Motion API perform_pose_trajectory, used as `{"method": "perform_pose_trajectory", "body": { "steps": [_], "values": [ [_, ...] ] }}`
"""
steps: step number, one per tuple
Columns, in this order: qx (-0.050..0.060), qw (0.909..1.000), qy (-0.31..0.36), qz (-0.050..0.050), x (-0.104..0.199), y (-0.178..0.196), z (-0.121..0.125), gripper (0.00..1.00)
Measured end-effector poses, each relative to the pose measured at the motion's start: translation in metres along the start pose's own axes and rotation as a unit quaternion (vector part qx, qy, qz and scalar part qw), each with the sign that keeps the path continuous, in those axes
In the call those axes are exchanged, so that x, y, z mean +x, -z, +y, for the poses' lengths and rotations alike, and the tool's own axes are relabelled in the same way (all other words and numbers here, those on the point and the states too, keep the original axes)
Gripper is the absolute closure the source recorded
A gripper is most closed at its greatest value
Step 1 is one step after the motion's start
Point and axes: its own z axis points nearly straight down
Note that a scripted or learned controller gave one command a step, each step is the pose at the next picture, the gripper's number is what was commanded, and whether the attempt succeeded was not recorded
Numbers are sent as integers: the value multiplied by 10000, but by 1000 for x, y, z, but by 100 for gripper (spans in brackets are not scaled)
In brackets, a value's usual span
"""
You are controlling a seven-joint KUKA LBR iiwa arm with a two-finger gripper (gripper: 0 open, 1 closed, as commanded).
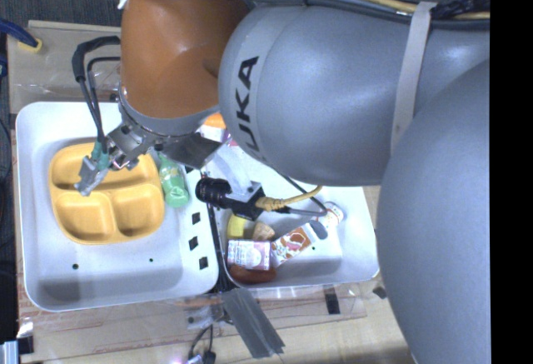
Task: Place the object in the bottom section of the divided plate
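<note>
- Nearest the camera, the left bin (50, 271) has a bare white floor at its front edge, and just behind that sits the yellow divided plate (104, 191), with two small sections at its near side and one larger section at its far side.
- Both near sections of the plate look bare, so by my reading the placing is not yet done (assuming "bottom" means the near side in this view).
- Over the plate's far-left part hangs the tool (93, 171), tilted down and left, with a teal-green object (98, 156) seemingly caught at its tip; I cannot tell how its grip stands.
- A pale green item (174, 185) lies just beside the plate's right rim.
- Right of that, the right bin (354, 258) holds packets, a banana-like piece and other clutter.
- What is left: carry the object to a near section and release it there.
</note>
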Motion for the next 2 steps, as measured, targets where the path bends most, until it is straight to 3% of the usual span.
{"method": "perform_pose_trajectory", "body": {
  "steps": [1,2],
  "values": [
    [-8,9965,839,-7,-42,-2,48,0],
    [-22,9787,2052,-18,-59,-13,73,0]
  ]
}}
